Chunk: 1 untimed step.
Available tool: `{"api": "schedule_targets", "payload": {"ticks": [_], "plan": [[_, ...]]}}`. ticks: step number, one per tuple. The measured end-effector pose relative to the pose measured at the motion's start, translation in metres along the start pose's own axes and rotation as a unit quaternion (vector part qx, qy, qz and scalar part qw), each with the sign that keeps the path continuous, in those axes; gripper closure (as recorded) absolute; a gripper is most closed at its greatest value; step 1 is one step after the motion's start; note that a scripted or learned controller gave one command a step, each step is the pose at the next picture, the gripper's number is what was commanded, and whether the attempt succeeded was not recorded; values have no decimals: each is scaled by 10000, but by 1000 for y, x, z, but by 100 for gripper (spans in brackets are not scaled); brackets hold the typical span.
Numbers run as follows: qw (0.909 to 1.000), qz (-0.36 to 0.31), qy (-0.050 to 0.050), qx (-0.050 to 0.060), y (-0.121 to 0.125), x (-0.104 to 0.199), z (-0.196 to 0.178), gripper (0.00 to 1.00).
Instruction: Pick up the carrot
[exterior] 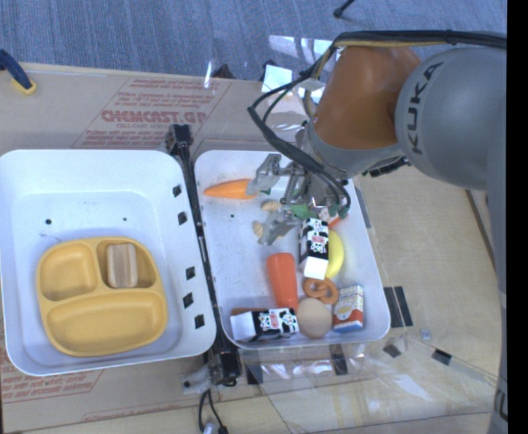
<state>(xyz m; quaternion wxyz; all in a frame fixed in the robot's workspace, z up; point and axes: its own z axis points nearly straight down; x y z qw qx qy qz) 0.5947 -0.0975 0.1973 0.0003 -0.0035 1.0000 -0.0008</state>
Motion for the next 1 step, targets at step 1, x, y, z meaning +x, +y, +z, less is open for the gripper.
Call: {"api": "schedule_targets", "payload": {"ticks": [1], "plan": [[9985,-550,33,-18,-6,-60,106,0]]}}
